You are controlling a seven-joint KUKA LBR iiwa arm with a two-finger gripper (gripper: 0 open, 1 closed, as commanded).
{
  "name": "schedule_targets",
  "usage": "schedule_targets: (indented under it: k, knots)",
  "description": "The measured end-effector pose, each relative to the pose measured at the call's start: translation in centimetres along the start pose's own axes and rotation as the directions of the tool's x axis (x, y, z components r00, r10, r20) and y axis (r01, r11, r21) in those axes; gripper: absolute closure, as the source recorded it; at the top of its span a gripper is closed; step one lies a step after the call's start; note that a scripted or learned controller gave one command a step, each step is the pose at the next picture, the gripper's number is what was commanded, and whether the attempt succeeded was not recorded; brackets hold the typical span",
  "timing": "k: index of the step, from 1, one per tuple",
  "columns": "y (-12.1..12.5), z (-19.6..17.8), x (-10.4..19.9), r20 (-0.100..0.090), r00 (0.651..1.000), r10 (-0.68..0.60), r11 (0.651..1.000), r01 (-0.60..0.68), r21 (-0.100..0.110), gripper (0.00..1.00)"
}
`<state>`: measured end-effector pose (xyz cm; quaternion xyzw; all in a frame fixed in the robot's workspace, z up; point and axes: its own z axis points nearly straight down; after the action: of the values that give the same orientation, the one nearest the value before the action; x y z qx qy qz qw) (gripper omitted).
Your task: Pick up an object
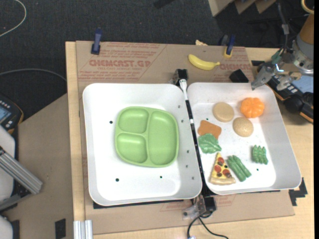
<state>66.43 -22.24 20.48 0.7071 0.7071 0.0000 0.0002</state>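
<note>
1. Hovering over the far right corner of the right bin (286, 148), the gripper (264, 76) hung from the arm (299, 49) that entered at the upper right; whether it was released or clenched could not be told from this view, and nothing showed in its grasp.
2. The right bin held the toy food: an orange pumpkin (252, 107) lay nearest the gripper, just below it and apart from it.
3. Two tan buns sat beside the pumpkin, one (223, 111) to its left and the other (243, 127) just below it.
4. An orange-brown piece (210, 128) lay near the bin's left wall, with a green leafy piece (209, 143) touching its lower edge.
5. A pizza slice (221, 170) rested at the near edge, just beside a green bean bundle (239, 167); a smaller green piece (259, 154) lay to the right.
6. The left bin (99, 133) carried a green divided plate (147, 136).
7. A banana (203, 62) lay on the cardboard (124, 61) beyond the bins.
</note>
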Motion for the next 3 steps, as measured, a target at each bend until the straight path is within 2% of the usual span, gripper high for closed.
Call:
schedule_targets:
  k: [1, 2, 3]
  knots:
    - [0.1, -1.2, 0.0, 0.003, 1.0, -0.001, 1.0, 0.001, -0.004, 1.0]
    - [-4.8, -4.9, 5.0, -0.002, 1.0, -0.002, 1.0, 0.002, 0.003, 1.0]
    - [-15.4, -8.7, 8.8, -0.004, 1.0, 0.0, 1.0, 0.0, 0.005, 1.0]
